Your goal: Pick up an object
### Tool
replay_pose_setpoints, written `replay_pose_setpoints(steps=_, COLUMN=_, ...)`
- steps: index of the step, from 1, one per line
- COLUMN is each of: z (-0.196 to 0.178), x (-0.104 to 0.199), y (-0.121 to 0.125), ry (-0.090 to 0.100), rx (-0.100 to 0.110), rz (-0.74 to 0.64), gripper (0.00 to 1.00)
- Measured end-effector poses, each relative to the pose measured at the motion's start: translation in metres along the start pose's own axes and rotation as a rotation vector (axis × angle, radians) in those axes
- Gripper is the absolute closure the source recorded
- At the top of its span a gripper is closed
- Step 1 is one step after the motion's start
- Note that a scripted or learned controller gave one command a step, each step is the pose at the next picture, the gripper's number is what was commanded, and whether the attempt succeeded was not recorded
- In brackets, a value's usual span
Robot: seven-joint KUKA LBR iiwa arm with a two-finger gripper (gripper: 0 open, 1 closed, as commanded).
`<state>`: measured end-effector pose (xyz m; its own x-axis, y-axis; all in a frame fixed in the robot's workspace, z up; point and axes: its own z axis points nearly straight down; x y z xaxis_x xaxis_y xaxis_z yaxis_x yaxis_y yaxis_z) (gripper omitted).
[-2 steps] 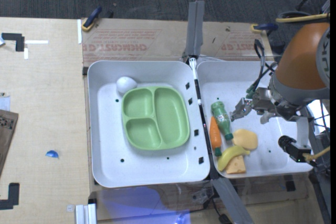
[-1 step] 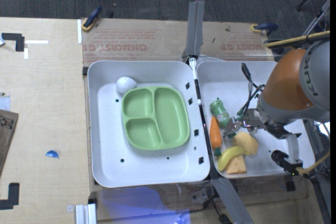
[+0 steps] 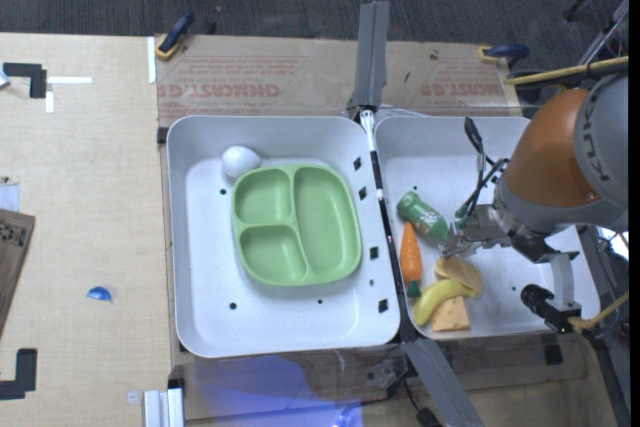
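The right bin (image 3: 440,143) holds a green bottle (image 3: 421,216), an orange carrot (image 3: 410,253), a yellow banana (image 3: 438,299) and two tan pieces of food (image 3: 458,272), one (image 3: 453,317) at the banana's near end. My gripper (image 3: 462,241) hangs low over the middle of this bin, just right of the bottle and carrot and directly above the upper tan piece. I see nothing held in it. The grey arm with its orange band (image 3: 548,160) comes in from the right.
The left bin (image 3: 200,245) holds a green divided plate (image 3: 296,223) and a small white ball (image 3: 240,159) at its far left corner. A thin dark spoon-like utensil (image 3: 473,141) lies at the back of the right bin. A grey divider (image 3: 372,55) stands between the bins.
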<state>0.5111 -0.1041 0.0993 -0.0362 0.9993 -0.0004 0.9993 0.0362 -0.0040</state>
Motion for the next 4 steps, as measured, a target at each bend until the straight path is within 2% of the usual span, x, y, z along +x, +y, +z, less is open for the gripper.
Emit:
replay_pose_setpoints(steps=1, z=0.0, x=0.0, y=0.0, ry=0.0, rx=0.0, rz=0.0, gripper=0.0)
replay_pose_setpoints(steps=2, z=-0.008, x=-0.002, y=0.0, ry=-0.001, rx=0.001, rz=0.004, gripper=1.0)
replay_pose_setpoints(steps=3, z=-0.008, x=-0.001, y=0.0, ry=0.0, rx=0.001, rz=0.004, gripper=0.0)
replay_pose_setpoints(steps=4, z=-0.017, x=-0.003, y=0.0, ry=-0.001, rx=0.002, rz=0.008, gripper=1.0)
